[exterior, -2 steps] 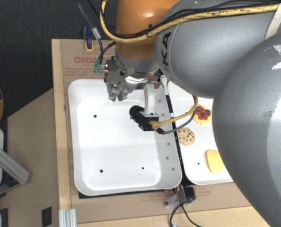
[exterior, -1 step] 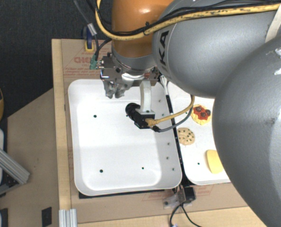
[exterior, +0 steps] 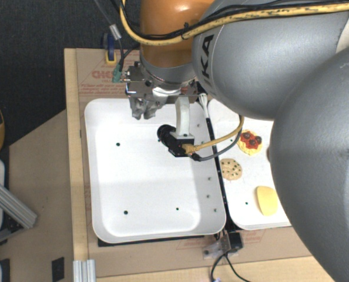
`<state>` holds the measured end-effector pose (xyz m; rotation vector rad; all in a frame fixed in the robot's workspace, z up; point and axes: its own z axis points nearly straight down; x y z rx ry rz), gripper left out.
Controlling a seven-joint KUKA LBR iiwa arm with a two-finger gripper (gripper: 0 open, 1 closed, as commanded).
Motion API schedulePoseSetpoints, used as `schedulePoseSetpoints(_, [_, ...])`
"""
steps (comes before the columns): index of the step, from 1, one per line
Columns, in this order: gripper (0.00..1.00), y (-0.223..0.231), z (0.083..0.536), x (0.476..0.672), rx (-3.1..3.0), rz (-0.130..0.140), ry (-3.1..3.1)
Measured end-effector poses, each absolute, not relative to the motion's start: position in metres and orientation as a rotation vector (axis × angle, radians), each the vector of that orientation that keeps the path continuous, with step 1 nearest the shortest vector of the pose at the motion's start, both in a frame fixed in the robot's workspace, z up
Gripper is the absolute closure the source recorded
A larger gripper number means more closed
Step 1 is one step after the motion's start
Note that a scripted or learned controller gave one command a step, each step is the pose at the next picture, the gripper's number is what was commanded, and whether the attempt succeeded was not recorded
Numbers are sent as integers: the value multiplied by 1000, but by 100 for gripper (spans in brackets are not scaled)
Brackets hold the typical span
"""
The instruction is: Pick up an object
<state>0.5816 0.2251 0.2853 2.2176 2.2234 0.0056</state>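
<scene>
My gripper (exterior: pixel 143 108) hangs over the far edge of the left white bin (exterior: pixel 107 181), small and grey under the orange wrist band. Nothing shows under or in it. In the right bin (exterior: pixel 245 213) lie three objects: a round tart with red berries (exterior: pixel 250 142), a chocolate-chip cookie (exterior: pixel 231 169) and a yellow lump (exterior: pixel 267 200). All three are well to the right of the gripper, across the divide between the bins. The big grey arm covers most of the right bin.
A white bracket with a black part (exterior: pixel 173 141) and a tan cable hangs from the wrist over the left bin's far right. The bench's cardboard border (exterior: pixel 74 157) surrounds the bins. A metal rail (exterior: pixel 10 207) lies off the bench at the left.
</scene>
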Motion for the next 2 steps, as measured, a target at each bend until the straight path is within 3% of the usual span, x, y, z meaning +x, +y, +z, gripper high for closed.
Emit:
schedulePoseSetpoints(1, [100, 224, 257, 568, 2225, -8, 2222])
schedulePoseSetpoints(2, [100, 225, 294, 551, 2219, 6, 2223])
